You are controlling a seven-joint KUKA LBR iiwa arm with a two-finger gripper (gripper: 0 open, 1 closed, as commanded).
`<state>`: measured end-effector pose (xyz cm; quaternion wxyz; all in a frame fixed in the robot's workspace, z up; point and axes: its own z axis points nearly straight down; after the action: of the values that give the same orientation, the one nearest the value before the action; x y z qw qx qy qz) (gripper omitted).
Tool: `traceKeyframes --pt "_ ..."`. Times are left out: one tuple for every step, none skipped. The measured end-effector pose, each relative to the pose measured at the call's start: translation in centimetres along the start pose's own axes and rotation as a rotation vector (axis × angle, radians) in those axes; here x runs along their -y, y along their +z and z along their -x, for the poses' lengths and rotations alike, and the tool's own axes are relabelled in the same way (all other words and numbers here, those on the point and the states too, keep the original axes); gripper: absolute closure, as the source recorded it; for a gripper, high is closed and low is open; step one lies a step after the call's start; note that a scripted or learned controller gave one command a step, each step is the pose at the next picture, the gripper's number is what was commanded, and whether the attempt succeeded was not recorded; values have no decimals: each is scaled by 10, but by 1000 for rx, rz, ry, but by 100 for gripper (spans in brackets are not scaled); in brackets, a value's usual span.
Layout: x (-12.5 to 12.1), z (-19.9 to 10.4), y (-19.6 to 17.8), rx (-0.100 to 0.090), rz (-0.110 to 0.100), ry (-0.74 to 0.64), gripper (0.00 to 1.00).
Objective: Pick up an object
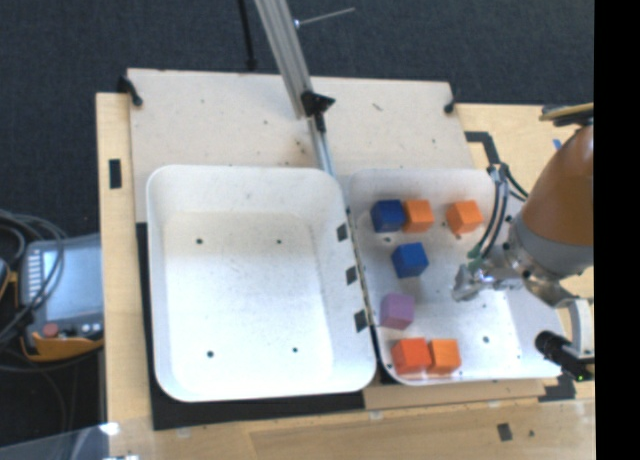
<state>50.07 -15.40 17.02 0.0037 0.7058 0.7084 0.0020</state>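
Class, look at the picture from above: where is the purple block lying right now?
The purple block lies in the right bin, near its left wall, below the lower blue block and above the orange pair at the bottom edge.

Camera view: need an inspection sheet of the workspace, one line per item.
Surface: wooden bench with two white bins; left bin, right bin.
Job's things: all in the right bin: two blue cubes, purple cube, orange cubes.
Clutter: nothing seen.
Grippers: gripper low over the right bin's right side, no cube seen in it.
Cables: bundle along the wrist; dark cables far left.
Surroundings: metal strut, dark carpet, handheld screen unit.
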Motion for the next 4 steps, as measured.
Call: traceKeyframes --pt "7 4 -51 0 0 0 100" --pt "7 6 -37 -1 -10 4 100" --pt "-15 -33 -43 -3 -6 -2 100" --pt "-34 -85 -36 -3 -6 -4 100"
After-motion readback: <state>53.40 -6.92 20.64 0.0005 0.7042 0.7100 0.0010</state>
